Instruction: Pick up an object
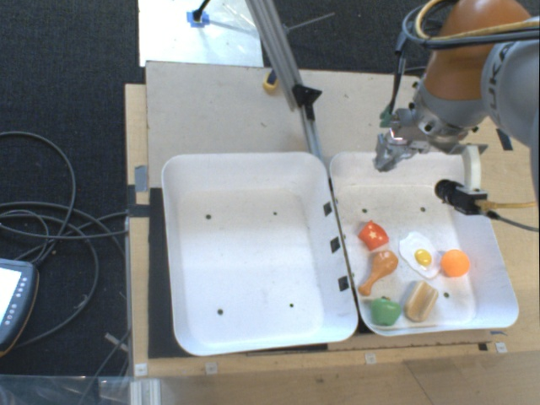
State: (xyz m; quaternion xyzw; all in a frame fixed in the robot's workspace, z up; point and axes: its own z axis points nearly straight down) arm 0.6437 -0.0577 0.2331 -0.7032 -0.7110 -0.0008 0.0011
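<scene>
quick count: two white bins, left bin (245, 251) and right bin (489, 306). six toy food bits, all toward near edge of right bin: one red piece (373, 234), one drumstick (379, 271), one fried egg (419, 255), one orange ball (456, 263), one green piece (386, 311), one bread roll (421, 300). one gripper (386, 159).

Grey arm (506, 74), orange band, yellow cable.
</scene>
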